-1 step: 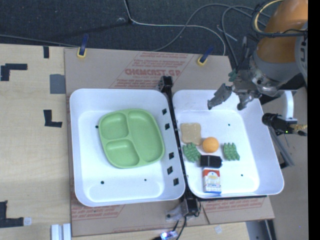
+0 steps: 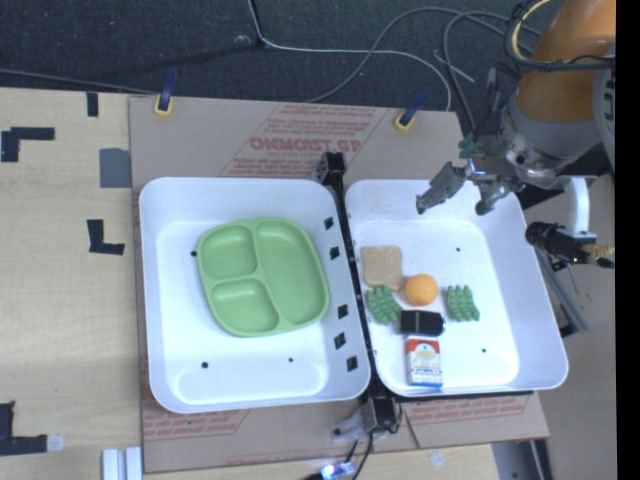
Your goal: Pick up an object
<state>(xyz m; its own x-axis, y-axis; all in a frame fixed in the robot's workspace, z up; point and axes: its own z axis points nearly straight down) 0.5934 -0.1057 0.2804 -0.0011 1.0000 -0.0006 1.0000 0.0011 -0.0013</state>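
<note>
Two shallow white bins sit side by side on a bench, seen from above at a slant. The orange ball (image 2: 421, 289), lying in the right bin (image 2: 520, 358), serves as the landmark.

Nearest the viewer, below the ball and toward the bin's front wall, lies a small carton (image 2: 424, 361) with a red and white top and a blue lower edge. Just above it, and just below the ball, is a small black block (image 2: 421, 321); whether it touches the ball cannot be told. To the left of the ball, close beside the black block, is a green knobbly piece (image 2: 383, 304). To the right of the ball lies a second green ridged piece (image 2: 461, 303), a little apart from it. Up and left of the ball sits a tan square slice (image 2: 381, 265), near it.

Well to the left of the ball, in the left bin (image 2: 165, 268), lies a light green divided plate (image 2: 262, 275) with three compartments.

Farther back, up and right of the ball and well apart from it, the gripper (image 2: 462, 197) hangs over the far part of the right bin. Its two dark fingers are spread apart with nothing between them. Above it the arm rises with its orange band (image 2: 570, 48).
</note>
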